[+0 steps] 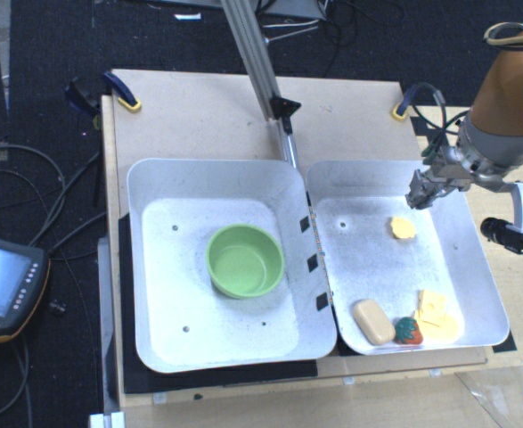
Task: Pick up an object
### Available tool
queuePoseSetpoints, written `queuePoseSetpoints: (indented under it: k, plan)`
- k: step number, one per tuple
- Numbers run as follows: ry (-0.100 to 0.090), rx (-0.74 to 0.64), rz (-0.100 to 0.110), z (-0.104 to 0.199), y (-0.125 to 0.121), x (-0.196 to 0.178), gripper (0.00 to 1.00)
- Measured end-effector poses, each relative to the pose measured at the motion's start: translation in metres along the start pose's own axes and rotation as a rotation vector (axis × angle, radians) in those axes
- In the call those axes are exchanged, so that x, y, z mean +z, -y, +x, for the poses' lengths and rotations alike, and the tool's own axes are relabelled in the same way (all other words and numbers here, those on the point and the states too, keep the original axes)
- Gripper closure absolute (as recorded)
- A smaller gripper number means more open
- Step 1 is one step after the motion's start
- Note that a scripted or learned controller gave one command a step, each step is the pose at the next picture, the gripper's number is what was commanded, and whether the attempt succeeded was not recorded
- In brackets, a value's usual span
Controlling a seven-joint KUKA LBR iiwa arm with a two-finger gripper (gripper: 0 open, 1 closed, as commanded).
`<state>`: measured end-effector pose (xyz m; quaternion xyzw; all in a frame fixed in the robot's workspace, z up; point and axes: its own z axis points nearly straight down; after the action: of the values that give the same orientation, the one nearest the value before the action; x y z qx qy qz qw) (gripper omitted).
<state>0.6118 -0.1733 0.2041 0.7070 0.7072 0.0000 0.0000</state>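
The arm comes in from the right, grey with an orange part above the wrist. Its tool hangs over the right bin, near that bin's far right edge. The tool is small and dark here, so I cannot tell how wide it is open. Nothing can be seen in its grip.

Two white bins sit side by side on the surface. Their inner edges meet in the middle, with small black clips along the join.

In the right bin, a small yellow piece lies just below and a bit left of the tool, apart from it. There is bare white floor all around that piece. Three more things crowd the near edge of this bin: a tan block, a little red and green toy just beside it, and a pale yellow lump next to the toy, close to the near right corner. The left half of this bin is open.

The left bin holds a green bowl near its middle, standing upright. It is well away from every wall, with open white floor on all sides.

A grey pole slants down over the far side of the surface, toward the join between the bins.
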Motion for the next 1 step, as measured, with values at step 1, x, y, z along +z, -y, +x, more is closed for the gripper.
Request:
queuePoseSetpoints:
  k: [1]
  plan:
    - [0.000, 0.000, 0.000, 0.0000, 0.0000, 0.0000, 0.00]
